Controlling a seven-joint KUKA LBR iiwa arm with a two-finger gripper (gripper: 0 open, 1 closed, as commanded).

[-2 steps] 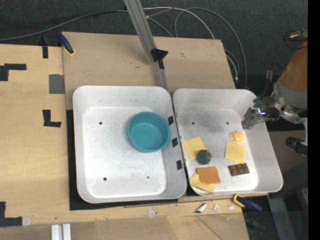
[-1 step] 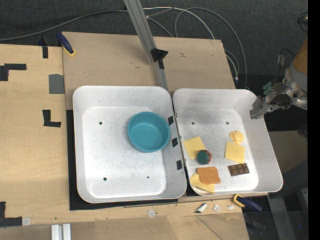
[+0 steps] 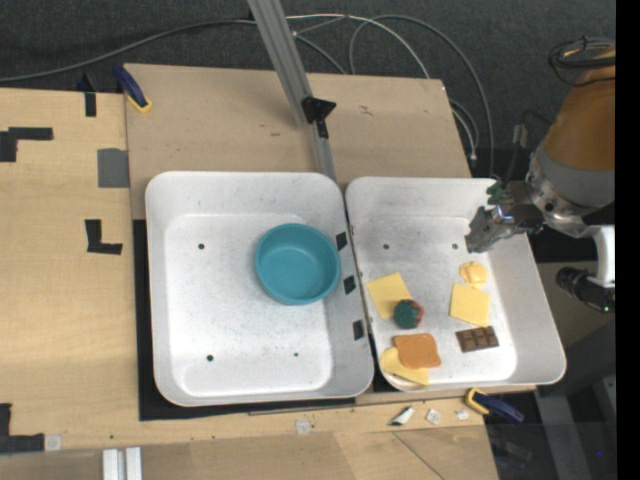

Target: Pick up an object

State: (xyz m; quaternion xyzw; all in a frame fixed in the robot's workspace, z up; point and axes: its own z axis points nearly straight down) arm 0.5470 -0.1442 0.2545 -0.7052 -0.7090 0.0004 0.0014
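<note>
Plywood bench (image 3: 60, 268), dark carpet (image 3: 120, 13), trailing cables (image 3: 400, 28)

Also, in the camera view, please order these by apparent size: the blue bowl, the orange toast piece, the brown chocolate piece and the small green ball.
1. Blue bowl
2. Orange toast piece
3. Brown chocolate piece and small green ball: these look alike, so no ranking.

Arm (image 3: 585, 138) cut off by right frame edge; I see only wrist and orange band. Gripper (image 3: 484, 234) too dark and small for me to resolve. Pale yellow piece (image 3: 397, 371) partly hidden beneath orange block (image 3: 416, 349). Small bits (image 3: 432, 416) below right bin (image 3: 540, 363) too tiny to identify
</note>
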